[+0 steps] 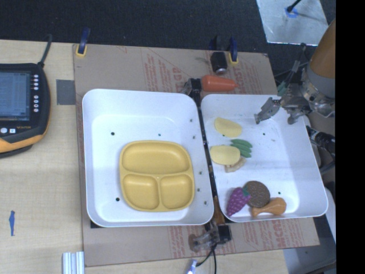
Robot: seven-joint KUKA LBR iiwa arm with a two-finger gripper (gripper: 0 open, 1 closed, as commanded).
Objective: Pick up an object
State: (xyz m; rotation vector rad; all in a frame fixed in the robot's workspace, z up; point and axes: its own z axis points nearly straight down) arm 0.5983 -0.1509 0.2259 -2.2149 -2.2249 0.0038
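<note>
The right bin (pixel 296 170) holds several toy foods: a yellow slice (pixel 227 127), a green piece (pixel 242 146), a second yellow slice (pixel 224 154) lying on a tan piece, purple grapes (pixel 236 201), a brown round cookie (pixel 256 193) and an orange-tan drumstick (pixel 269 208). My gripper (pixel 279 114) hangs over the bin's upper right part, to the right of the yellow slice and apart from it. Its two fingers stand spread, so it is open with nothing between them.
The left bin (pixel 102 113) carries a yellow divided tray (pixel 157 174). An orange carrot-like toy (pixel 218 84) lies on the cardboard just beyond the bins' top edge. A control pendant (pixel 20 107) sits at the far left on the bench.
</note>
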